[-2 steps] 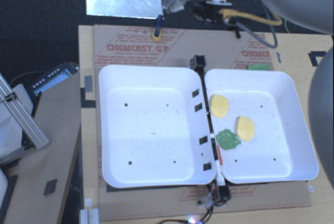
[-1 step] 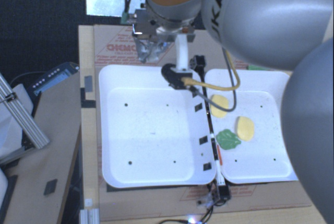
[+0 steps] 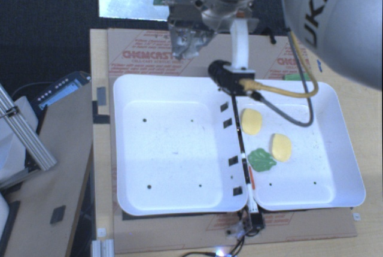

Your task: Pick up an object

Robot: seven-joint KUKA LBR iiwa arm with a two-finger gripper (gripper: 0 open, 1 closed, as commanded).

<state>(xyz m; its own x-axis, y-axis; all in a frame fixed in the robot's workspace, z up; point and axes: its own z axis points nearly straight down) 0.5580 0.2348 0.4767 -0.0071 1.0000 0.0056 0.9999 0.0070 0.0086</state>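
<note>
I see the end effector [image 3: 187, 45] high in the upper middle of the frame, and I cannot tell its state. Two yellow pieces [image 3: 252, 121] [image 3: 281, 147] and a green piece [image 3: 261, 159] lie in the right bin [image 3: 344, 130]. They look flat, so a descent could slip off them.

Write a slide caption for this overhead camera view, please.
KUKA arm's end effector above the left bin; right bin holds two yellow pieces and a green one.
</note>
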